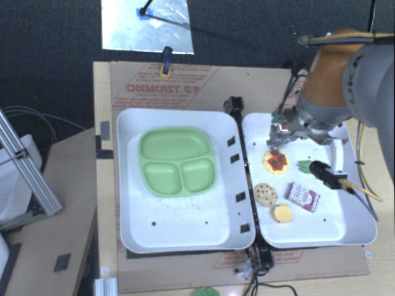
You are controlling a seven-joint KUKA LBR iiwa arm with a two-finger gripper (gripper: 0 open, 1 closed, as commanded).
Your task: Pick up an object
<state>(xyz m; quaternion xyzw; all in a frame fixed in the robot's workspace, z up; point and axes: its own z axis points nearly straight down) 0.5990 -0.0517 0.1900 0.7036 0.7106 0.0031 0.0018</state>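
The grey arm point(345, 79) reaches in from the right over the right bin point(358, 230), while the left bin point(129, 227) holds a green divided plate point(177, 161). The gripper point(279, 137) hangs just above a small pizza toy point(275, 161) at the bin's far left; its opening cannot be told. Nearer lie a pink packet point(302, 197), a cookie point(266, 194) and a yellow piece point(282, 213). The pizza looks light, stiff and flat, so pinching across its rim seems best.
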